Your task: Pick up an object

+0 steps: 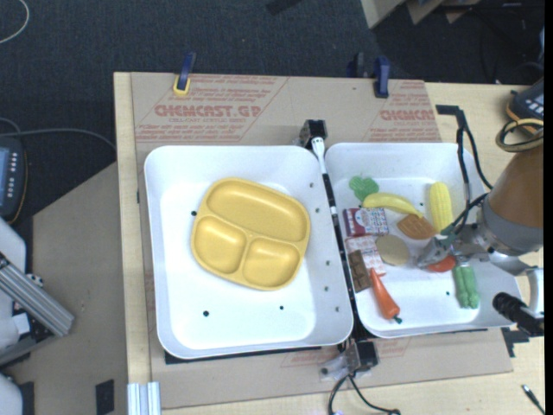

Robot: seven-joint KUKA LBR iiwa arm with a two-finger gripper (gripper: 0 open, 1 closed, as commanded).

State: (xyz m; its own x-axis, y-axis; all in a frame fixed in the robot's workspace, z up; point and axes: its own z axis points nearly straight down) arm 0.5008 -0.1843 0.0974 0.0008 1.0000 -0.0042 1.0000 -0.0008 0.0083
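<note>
I see the metal two-finger gripper (435,258) low in the right white bin (406,318), near its right edge, over a small red toy (442,265); I cannot tell its opening.

A: What kind of place is this?
B: A robotics lab. A cardboard-covered bench (259,102), clamped at the top of the frame, holds two white bins (164,258). Loose cables (22,132) cross dark carpet (86,24) at upper left.
</note>
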